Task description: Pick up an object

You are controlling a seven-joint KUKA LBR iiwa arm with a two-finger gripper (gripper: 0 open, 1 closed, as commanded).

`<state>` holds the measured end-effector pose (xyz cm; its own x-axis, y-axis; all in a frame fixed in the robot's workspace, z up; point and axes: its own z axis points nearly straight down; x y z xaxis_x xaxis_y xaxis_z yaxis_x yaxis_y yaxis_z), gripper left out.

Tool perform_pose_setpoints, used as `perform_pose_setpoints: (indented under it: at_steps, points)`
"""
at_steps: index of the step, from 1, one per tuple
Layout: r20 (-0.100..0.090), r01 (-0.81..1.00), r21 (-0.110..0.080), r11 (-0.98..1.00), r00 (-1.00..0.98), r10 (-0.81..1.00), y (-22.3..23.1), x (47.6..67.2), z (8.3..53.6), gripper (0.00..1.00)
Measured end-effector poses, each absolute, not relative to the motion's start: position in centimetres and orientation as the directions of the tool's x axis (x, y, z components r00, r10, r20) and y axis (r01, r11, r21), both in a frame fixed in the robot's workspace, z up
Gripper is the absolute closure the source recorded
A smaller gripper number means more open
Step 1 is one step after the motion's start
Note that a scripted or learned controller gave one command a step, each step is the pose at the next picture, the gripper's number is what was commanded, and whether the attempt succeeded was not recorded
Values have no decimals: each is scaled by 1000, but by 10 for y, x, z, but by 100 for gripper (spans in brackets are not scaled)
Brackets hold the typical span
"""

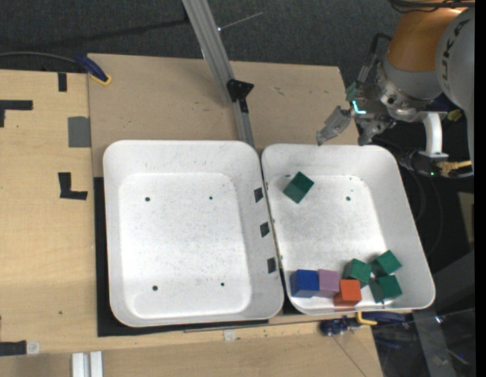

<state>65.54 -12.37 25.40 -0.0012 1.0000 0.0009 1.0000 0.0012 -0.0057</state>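
Note:
My gripper (346, 131) hangs over the far rim of the right bin (400, 183), its two fingers spread open with nothing between them. A dark green block (298, 187) lies alone in the far left part of that bin, below and left of the gripper. Along the bin's near edge sits a cluster: a blue block (305, 282), a lilac block (329, 281), an orange block (349, 291) and three green blocks (374, 274).
The left bin (117, 210) stands beside the right one, with black clips along the shared edge. A slanted metal bar (215, 42) runs down to the bins' far junction. Black tape marks and a blue-yellow clamp (95, 68) lie on the bench at left.

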Motion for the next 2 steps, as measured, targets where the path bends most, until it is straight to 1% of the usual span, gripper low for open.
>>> perform_pose_setpoints:
  at_steps: [1, 2]
  points:
    - [-1, 1000, -1, 2, -2, 1000, -124, 656, 257, 0]
    - [-1, 1000, -6, 2, -2, 1000, -121, 662, 210, 0]
